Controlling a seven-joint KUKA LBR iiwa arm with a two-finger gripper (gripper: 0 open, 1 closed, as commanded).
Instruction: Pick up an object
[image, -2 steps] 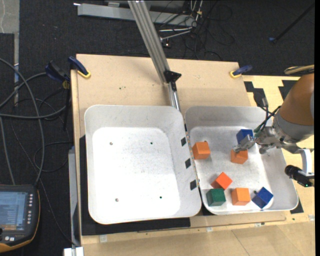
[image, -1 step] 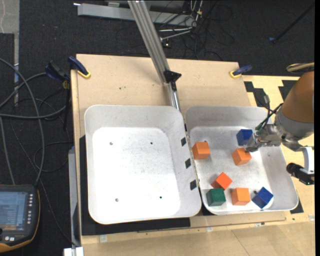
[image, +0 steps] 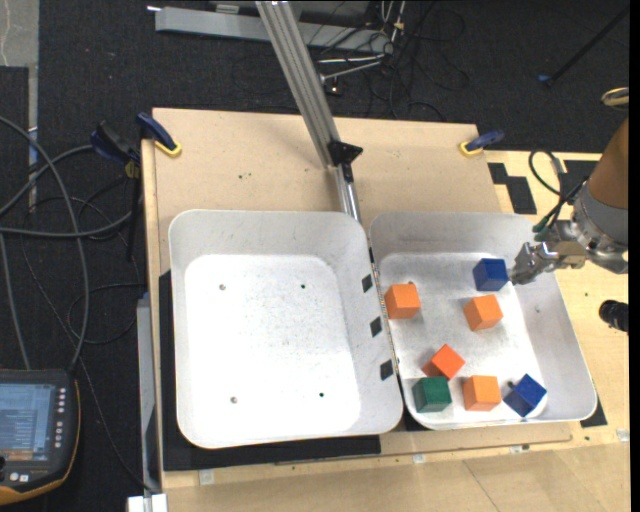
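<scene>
White right bin (image: 560, 330), camera view: seven blocks. Blue cube (image: 490, 273) at the far side, just beside the gripper (image: 524, 266); whether it touches cannot be told. Three orange cubes (image: 402, 300), (image: 483, 312), (image: 481, 392); orange-red cube (image: 446, 361); green cube (image: 433, 394); second blue cube (image: 525, 394). No readable lettering on any block. Left bin (image: 190, 300) adjoining.

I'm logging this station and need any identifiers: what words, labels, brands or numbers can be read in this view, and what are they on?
None can be read.
Handheld pendant at the lower left: its lit screen shows content, too small and blurred to read.
Black tabs on the seam between the two white bins: no legible marks.
Blocks, e.g. the blue block by the gripper: plain faces, no lettering.
</scene>
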